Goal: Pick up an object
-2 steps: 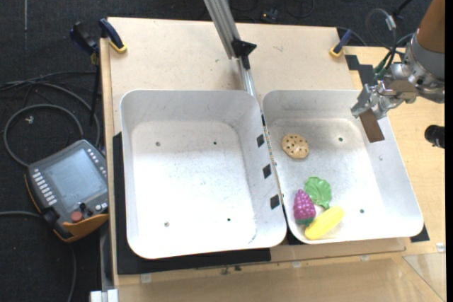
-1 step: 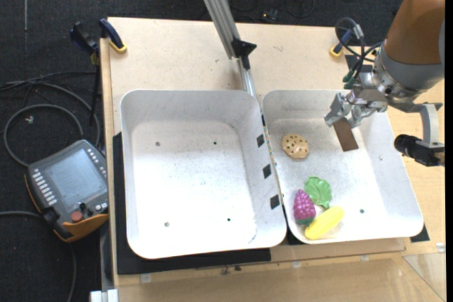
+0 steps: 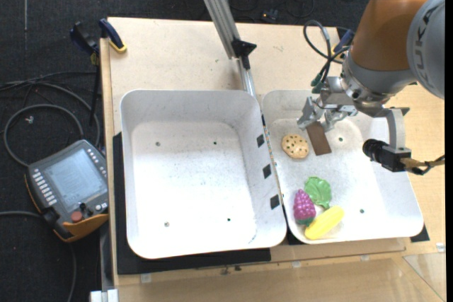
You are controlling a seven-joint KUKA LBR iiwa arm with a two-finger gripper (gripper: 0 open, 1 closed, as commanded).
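The right bin (image 3: 396, 216) holds a round tan cookie (image 3: 295, 146), a brown flat bar (image 3: 320, 140), a green leafy piece (image 3: 318, 190), a purple grape bunch (image 3: 304, 206) and a yellow banana-like piece (image 3: 325, 223). My gripper (image 3: 320, 118) hangs over the upper left of this bin, open, with its fingers spread to either side of the brown bar's upper end. The bar lies slanted just right of the cookie. Whether the fingers touch the bar, I cannot tell.
The left bin (image 3: 141, 152) stands beside the right one, with their walls meeting in the middle. A slanted metal pole (image 3: 216, 0) runs down to the bins' back junction. A black fitting (image 3: 386, 152) on the arm hangs over the right bin's right side.
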